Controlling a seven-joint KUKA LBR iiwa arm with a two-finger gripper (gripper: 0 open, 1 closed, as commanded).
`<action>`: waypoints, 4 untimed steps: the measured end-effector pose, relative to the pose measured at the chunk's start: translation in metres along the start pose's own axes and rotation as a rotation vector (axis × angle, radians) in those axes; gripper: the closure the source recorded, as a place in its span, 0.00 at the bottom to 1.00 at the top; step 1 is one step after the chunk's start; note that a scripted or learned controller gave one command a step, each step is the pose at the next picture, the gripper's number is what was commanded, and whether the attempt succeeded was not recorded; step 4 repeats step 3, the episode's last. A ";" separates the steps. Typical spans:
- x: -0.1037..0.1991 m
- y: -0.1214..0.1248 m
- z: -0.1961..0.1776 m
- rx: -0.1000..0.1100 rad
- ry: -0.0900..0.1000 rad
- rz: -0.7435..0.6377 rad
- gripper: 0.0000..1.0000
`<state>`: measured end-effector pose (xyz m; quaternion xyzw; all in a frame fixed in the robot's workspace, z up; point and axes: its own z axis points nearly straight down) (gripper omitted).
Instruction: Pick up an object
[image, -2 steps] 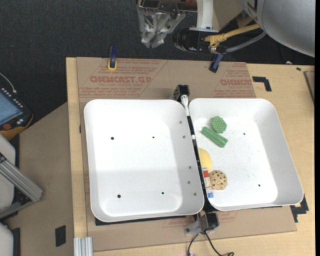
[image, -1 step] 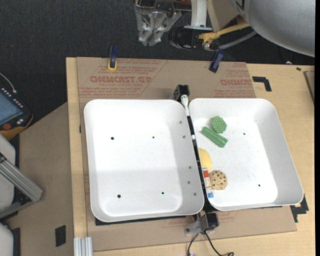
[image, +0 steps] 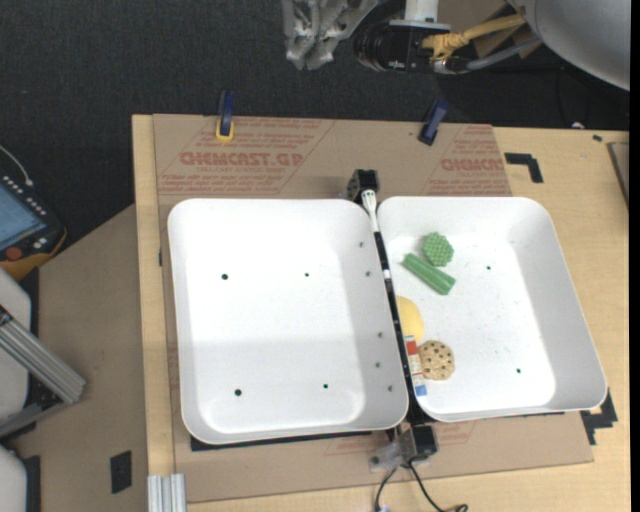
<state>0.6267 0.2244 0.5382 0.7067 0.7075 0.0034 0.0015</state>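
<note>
I see two white bins side by side on the counter (image: 300, 140). The left bin (image: 200, 300) and the right bin (image: 540, 300) touch along the middle.

The things to pick are all in the right bin, close to its left wall. At the far end is a round green bumpy thing (image: 437, 248). Just near of it, touching or almost touching, lies a long green stick (image: 429, 274), tilted. Nearer to me is a yellow thing (image: 410, 318) pushed up against the wall between the bins. Just near of that is a round brown cookie with dark spots (image: 436, 359), and a small red and blue piece (image: 419, 370) peeks out at its left side.

The fingers (image: 315, 35) are up at the far edge, past the bins, well apart from all the things. They look blurry, so I cannot tell if they are open or closed.
</note>
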 end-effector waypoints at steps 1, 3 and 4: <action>0.000 0.012 0.111 0.020 -0.007 0.003 1.00; -0.067 -0.032 0.084 -0.011 0.001 0.007 1.00; -0.067 -0.032 0.084 -0.011 0.001 0.007 1.00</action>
